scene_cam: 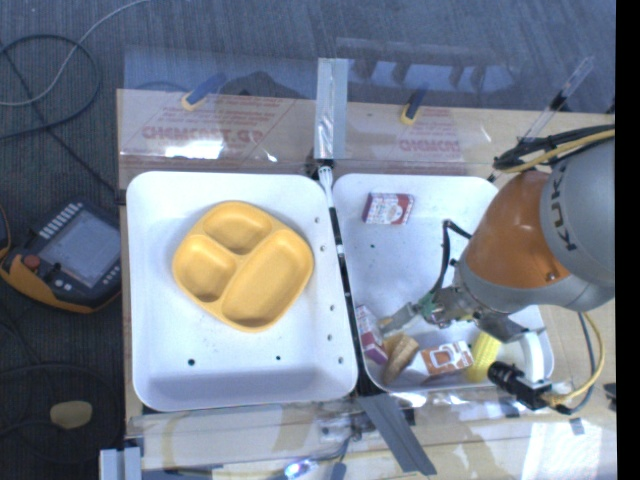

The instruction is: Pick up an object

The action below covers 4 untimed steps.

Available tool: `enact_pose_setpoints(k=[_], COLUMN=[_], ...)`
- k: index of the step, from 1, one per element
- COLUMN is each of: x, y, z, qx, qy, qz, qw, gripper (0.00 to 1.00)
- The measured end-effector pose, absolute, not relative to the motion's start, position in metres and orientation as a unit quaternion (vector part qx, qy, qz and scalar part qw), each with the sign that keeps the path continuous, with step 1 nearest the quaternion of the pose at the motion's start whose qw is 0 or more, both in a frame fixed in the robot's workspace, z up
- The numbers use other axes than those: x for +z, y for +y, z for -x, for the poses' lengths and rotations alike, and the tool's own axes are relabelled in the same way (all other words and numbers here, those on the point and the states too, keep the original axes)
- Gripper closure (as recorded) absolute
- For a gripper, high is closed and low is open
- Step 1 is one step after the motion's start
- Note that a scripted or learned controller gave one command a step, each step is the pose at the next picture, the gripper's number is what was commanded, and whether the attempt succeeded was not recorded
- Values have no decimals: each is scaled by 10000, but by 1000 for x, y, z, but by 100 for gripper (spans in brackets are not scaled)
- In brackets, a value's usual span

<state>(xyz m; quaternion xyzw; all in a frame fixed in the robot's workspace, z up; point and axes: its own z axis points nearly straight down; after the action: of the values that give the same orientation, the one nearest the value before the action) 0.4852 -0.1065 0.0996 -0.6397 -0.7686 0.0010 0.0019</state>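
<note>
Over on the far left a handheld control pendant (pixel 68 260) lies on the dark floor, well apart from the worktop (pixel 560 128). The left bin (pixel 150 298) carries a yellow divided plate (pixel 243 264), three compartments, sitting near its middle. Across the central divider, the right bin (pixel 400 258) has a small red and white packet (pixel 387 209) lying flat near its far wall. Down at the near edge a cluster sits close together — a pink-red wrapper (pixel 370 340), a tan bread-like piece (pixel 400 353) just beside it, an orange and white carton (pixel 446 358), then a yellow item (pixel 485 349). The gripper (pixel 432 309) hangs low over this cluster, just above the tan piece; whether it is clenched or released I cannot tell. Behind it the grey arm (pixel 590 218) with its orange band (pixel 515 238) covers the bin's right side.
</note>
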Motion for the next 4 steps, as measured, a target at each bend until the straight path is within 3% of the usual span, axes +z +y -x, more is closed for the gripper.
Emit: enact_pose_setpoints(k=[1, 2, 3, 4], x=[90, 91, 91, 142], y=[-141, -100, -105, -173], z=[-546, -488, -529, -562], qx=[-36, -41, -28, 26], qy=[-6768, -6624, -7285, -6509], qz=[7362, 7491, 6850, 7591], qw=[-22, -75, -36, -5], gripper=[0, 0, 0, 0])
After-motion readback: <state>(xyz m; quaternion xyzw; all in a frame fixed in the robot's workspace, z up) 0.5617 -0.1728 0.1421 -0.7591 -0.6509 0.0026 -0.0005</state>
